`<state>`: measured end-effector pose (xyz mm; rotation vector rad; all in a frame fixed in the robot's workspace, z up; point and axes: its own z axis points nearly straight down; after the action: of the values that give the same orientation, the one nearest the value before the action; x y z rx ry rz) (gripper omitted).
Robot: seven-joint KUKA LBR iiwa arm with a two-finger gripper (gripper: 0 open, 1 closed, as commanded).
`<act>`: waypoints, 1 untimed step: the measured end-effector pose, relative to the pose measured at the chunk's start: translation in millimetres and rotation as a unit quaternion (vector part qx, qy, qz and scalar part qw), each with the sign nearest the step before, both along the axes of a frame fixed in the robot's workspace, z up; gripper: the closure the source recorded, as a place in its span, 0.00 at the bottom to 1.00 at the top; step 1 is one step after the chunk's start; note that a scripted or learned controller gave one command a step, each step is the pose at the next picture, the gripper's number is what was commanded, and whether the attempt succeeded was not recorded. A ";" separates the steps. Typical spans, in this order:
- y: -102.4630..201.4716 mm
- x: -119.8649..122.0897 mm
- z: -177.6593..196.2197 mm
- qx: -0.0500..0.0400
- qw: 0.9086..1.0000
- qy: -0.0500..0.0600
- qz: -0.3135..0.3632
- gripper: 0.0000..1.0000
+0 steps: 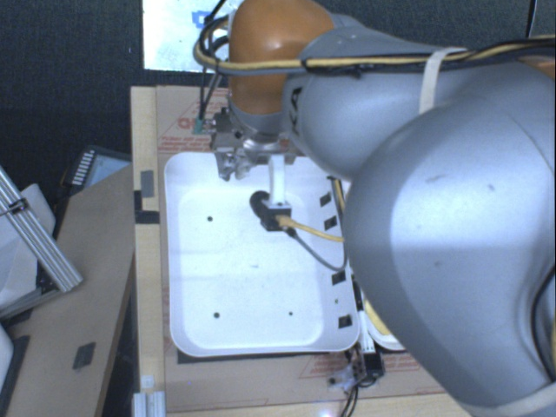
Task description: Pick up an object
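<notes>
My gripper (229, 168) hangs from the orange wrist band (269, 42) over the far left corner of the left white bin (200, 320), close to its back wall. I see no object between or under it from this angle. The bin floor that shows carries only a few small dark dots. My large grey arm (434, 198) reaches in from the right and hides nearly all of the right bin (382, 335), of which just a thin strip of rim shows at the bottom.
The bins rest on a cardboard-covered bench (148, 259). An aluminium rail (35, 241) slants at the left edge, with a dark ribbed device (85, 167) behind it. A white sheet (178, 24) hangs on the dark back wall.
</notes>
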<state>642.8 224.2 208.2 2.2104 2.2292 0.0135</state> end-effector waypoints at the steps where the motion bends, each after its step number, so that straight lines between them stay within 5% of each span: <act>1: -15.9 28.3 122.2 0.000 1.000 -0.005 -0.002 1.00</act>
<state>671.1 208.3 330.4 2.2090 2.2209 0.0234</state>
